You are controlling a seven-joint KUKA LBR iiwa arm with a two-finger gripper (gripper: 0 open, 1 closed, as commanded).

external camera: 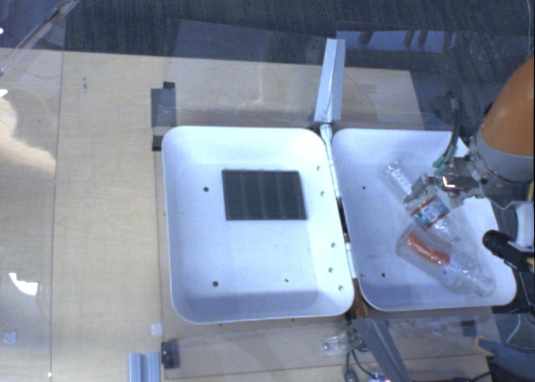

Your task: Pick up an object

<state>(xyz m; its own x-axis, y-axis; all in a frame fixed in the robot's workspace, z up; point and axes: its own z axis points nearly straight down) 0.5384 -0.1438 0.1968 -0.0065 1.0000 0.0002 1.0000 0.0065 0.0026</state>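
The right bin (368,205) is the landmark here. In it lies a heap of clear plastic things, hard to separate one from another. A clear bottle (415,192) with a coloured label lies tilted in the upper middle of this bin, its cap end towards the far left of the bin. Just below it, towards the near edge of the bin, is an orange-red object (425,248) inside transparent wrapping, and further to the near right corner of the bin rests one more clear plastic piece (468,276).

The gripper (445,181) is over the right half of the same bin, coming from the arm (512,134) with its orange band at the bin's right side. The gripper is directly beside the label end of the bottle, on its right, and seems to touch it or to be just above it; which of the two I cannot tell. Whether the pincer is open, closed or gripping something, the picture does not show clearly, because the metal parts and the clear plastic mix together there.

The left bin (188,230), next to the right bin across the divider, has a dark rectangular pad (263,195) in its middle.
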